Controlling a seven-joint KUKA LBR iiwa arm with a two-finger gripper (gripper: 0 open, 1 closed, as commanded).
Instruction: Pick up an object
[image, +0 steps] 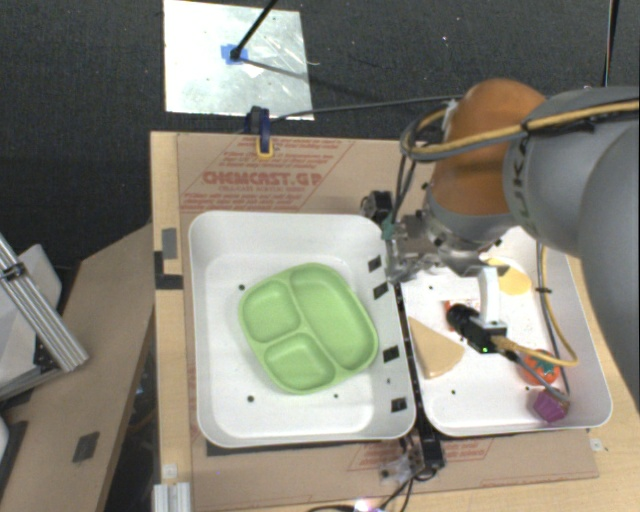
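Because my arm (560, 170) hangs over the back of the right bin (480, 410), I cannot tell whether my gripper (412, 252) is open or closed. It sits low by the divider between the bins, at the far end, and is mostly hidden under the wrist.

Far left, a metal rail (40, 320) is cut off by the frame edge. The left bin (215, 330) holds one green divided tray (305, 325), lying flat and turned at an angle. Both bins rest on a cardboard sheet (270, 170).

Things to pick in the right bin:
- A tan wedge (435, 350) lies near the divider, in clear sight.
- A yellow piece (515, 282) is partly covered by my arm, shape unclear.
- A small orange thing (540, 370) is hard to make out under cables.
- A purple block (550, 405) sits in the near right corner, just beside the orange thing.
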